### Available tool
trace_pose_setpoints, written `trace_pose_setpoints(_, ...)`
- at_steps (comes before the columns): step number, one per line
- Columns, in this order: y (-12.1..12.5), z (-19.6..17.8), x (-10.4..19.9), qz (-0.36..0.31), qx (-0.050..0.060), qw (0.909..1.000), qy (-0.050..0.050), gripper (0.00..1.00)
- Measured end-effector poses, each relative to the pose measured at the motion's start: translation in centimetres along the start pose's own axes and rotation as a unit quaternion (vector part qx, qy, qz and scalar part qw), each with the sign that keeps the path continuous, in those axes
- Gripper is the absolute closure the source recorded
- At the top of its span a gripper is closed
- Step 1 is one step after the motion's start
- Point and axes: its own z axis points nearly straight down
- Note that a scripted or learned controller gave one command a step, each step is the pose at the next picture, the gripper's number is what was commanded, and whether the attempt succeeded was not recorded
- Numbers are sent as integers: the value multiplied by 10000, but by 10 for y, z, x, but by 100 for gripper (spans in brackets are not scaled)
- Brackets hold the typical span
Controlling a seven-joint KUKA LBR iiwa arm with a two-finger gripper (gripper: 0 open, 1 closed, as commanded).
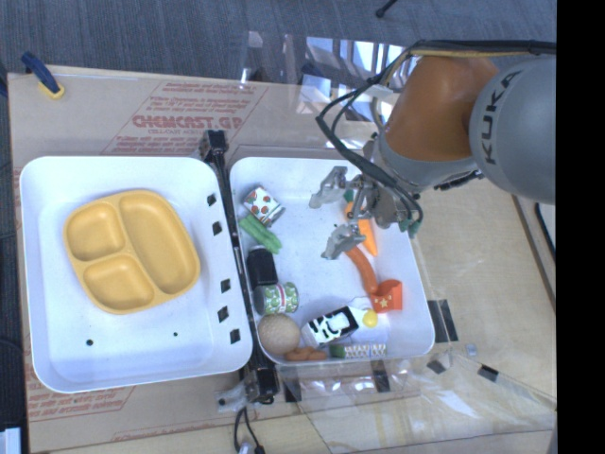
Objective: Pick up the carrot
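Observation:
The carrot [365,257] is a slim orange piece lying in the right bin [302,173], near its right wall, running from the wrist down toward a red-orange toy [388,296]. My gripper [336,216] hangs over the bin's upper right part, open, with its grey fingers [329,189] spread wide. The lower finger sits right beside the carrot's upper end, to its left. Nothing lies between the fingers. The wrist hides the carrot's top tip.
The right bin also holds a dice-patterned box [262,204], a green vegetable [260,234], a black item [260,268], a green can [280,298], a tan ball [278,334] and a black-and-white piece [331,326]. A yellow divided plate [130,249] lies in the left bin [38,339].

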Motion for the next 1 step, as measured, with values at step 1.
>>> trace_pose_setpoints(1, -61, 24, -49, -1582, 5, 9874, -11, 0)
